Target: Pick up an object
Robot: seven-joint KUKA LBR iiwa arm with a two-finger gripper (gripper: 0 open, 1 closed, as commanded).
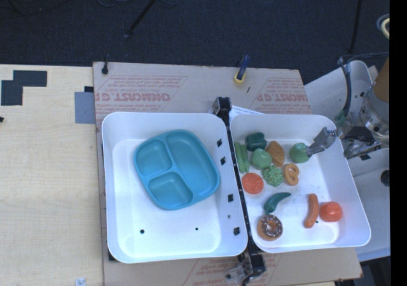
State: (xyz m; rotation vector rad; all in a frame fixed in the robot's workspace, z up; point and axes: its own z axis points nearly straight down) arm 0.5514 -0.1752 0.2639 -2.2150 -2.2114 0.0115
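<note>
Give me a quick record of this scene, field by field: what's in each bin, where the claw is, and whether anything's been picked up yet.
left bin: a blue divided plate
right bin: toy foods, among them a doughnut, a sausage, a tomato and a dark green pepper
claw: over the right bin's upper right part, beside a round green piece
picked up: nothing seen between its fingers

Two shallow white bins are seen side by side: the left bin (121, 215) and the right bin (346, 180). One blue divided plate (176, 168) is counted in the left. About eleven toy foods are counted in the right, among them one doughnut (270, 227), one sausage (311, 210), one tomato (331, 212) and one dark green pepper (276, 201).
</note>
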